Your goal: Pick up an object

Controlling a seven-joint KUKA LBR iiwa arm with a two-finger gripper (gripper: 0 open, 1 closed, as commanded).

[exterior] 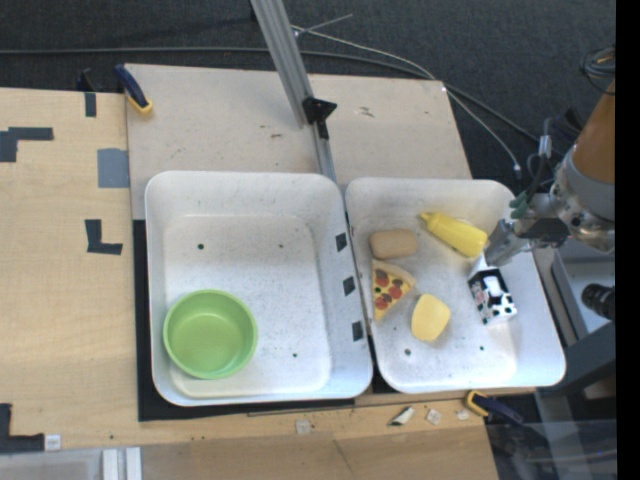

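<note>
**My gripper at the right bin's edge, over the toys**

My gripper (pixel 497 243) hangs at the right side of the right bin (pixel 530 363), just above and beside the black-and-white toy (pixel 492 297). I cannot tell whether it is open or closed, and nothing shows in its grasp. The yellow bottle (pixel 454 232) lies tilted just to the left of it, toward the bin's back. Further left, the tan bread roll (pixel 393 243) rests near the dividing rim, with the pizza slice (pixel 389 289) just in front of it. The yellow block (pixel 430 318) sits near the middle of the bin, between the slice and the black-and-white toy. In the left bin (pixel 240 203), a green bowl (pixel 209 333) stands upright in the front left corner. Both bins rest on the worktop (pixel 60 268).
</note>
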